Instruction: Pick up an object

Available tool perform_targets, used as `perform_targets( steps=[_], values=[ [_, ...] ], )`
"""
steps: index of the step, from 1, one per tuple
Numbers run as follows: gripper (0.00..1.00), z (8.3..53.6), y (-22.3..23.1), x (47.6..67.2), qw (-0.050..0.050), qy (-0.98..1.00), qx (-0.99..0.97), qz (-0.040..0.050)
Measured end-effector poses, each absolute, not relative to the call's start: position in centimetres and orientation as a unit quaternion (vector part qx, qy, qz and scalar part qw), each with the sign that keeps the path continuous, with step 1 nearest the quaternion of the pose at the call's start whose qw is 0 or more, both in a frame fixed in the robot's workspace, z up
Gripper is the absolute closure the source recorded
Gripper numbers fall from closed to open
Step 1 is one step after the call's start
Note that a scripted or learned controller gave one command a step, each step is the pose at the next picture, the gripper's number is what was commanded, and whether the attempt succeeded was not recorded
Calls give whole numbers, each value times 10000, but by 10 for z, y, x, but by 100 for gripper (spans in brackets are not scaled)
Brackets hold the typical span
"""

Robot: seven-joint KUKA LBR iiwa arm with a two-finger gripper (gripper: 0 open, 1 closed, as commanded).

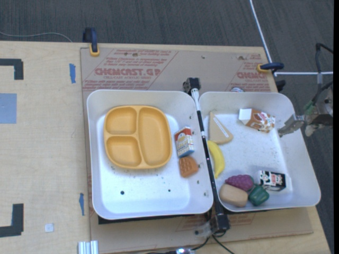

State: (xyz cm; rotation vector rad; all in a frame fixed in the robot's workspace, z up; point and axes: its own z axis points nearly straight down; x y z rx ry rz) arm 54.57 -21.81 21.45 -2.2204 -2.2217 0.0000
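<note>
The right bin (296, 194) holds several toy foods: a sandwich wedge (220, 129), a banana (216, 159), a white cube (244, 114), a pizza-like piece (260, 121), purple grapes (240, 182), a tan roll (233, 195), a green piece (258, 196) and a black-and-white carton (273, 180). My gripper (294, 125) hangs at that bin's right rim, just right of the pizza-like piece, with nothing seen in it. The left bin (143, 202) carries a yellow divided plate (139, 136), a small orange-and-blue carton (184, 142) and a brown waffle piece (188, 166).
Both bins rest on a cardboard sheet (132, 67) clamped at its back corners by an orange clamp (92, 40) and a blue one (269, 66). A black clip (192, 84) sits where the bins meet at the back. A white cable (257, 20) runs diagonally above.
</note>
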Motion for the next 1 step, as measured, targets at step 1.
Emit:
perform_targets(
  steps=[1],
  values=[
    [0, 152, -204, 602, -10, -7075, -7067, -4]
  ],
)
